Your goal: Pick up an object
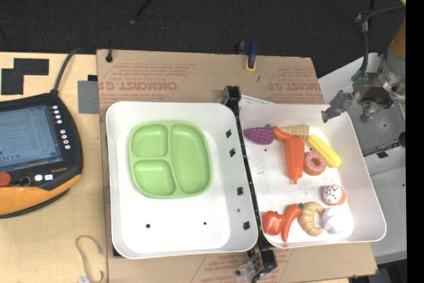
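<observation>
- Brown cardboard sheet covers the bench, w/ two shallow white bins side by side on it; dark floor w/ cables behind.
- Left bin: holds a light-green plastic divided plate, three compartments, roughly centred.
- Right bin: holds the toy food. Purple grape-like piece near the top left, an orange plastic carrot lying lengthwise just beside it, a yellow corn cob to the carrot's right, a pink ringed donut touching the carrot's lower end.
- Lower in that bin: small white ball w/ dark spots, red pepper piece, tan croissant-shaped piece beside it, whitish piece at the corner.
- Two-finger gripper: above the right bin's upper right rim, apart from all the toys, nothing between its fingers; open or closed — can't tell from this angle.
- Orange-and-grey teach pendant w/ screen lies on the wooden table, left of the bins.
</observation>
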`<act>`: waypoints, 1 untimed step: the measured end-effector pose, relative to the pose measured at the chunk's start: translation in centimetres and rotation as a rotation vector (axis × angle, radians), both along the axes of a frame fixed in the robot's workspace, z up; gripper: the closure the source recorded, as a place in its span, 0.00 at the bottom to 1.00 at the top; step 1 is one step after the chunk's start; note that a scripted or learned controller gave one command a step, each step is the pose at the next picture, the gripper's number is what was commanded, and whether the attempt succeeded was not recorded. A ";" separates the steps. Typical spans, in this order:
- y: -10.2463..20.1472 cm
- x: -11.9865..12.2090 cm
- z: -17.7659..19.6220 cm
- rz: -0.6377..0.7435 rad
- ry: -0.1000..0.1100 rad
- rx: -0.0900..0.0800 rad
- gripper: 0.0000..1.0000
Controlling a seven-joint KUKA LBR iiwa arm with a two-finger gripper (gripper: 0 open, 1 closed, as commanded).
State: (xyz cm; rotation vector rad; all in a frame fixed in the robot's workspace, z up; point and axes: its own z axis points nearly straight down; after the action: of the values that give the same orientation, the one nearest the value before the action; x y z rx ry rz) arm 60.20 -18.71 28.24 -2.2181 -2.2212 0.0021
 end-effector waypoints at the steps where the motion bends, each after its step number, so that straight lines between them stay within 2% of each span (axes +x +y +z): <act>1: 0.5 0.3 -4.4 0.001 0.003 0.000 0.00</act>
State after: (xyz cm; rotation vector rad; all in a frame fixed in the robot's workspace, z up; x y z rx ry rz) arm 60.48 -18.18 23.87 -2.2149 -2.2212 0.0049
